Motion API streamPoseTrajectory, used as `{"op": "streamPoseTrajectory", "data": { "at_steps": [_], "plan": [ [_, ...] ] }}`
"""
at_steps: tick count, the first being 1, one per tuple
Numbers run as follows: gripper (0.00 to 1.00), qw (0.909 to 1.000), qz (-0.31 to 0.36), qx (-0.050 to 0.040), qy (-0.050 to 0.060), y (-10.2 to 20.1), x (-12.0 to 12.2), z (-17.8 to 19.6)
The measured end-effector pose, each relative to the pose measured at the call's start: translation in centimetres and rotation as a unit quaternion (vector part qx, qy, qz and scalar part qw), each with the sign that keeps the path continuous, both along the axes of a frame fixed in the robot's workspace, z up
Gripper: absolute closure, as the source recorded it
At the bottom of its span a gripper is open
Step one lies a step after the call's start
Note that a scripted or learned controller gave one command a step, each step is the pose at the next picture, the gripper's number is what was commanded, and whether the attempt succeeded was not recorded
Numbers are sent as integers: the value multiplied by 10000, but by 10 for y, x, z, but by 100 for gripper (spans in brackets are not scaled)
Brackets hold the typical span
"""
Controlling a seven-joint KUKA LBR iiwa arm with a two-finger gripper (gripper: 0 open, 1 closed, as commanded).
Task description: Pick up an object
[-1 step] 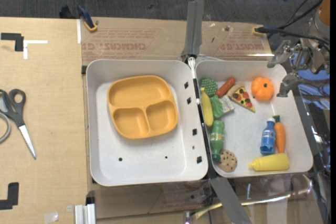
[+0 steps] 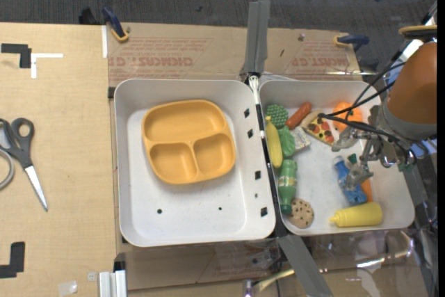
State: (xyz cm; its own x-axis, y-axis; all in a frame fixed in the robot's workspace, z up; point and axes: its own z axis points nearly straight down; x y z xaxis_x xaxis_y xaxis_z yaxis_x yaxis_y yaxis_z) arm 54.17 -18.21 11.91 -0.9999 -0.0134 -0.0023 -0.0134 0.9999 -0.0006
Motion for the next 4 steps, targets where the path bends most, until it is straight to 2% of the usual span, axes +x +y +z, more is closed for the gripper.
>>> {"op": "streamPoseTrajectory", "data": {
  "at_steps": [1,2,3,4],
  "plan": [
    [0,9989,-465,2,-11,3,-26,-26],
    [100,9990,-448,-8,-37,4,-24,-15],
    [0,9990,-450,-7,-37,4,-24,-15],
    [0,9967,-800,-20,-97,-40,-50,-22]
  ]
}}
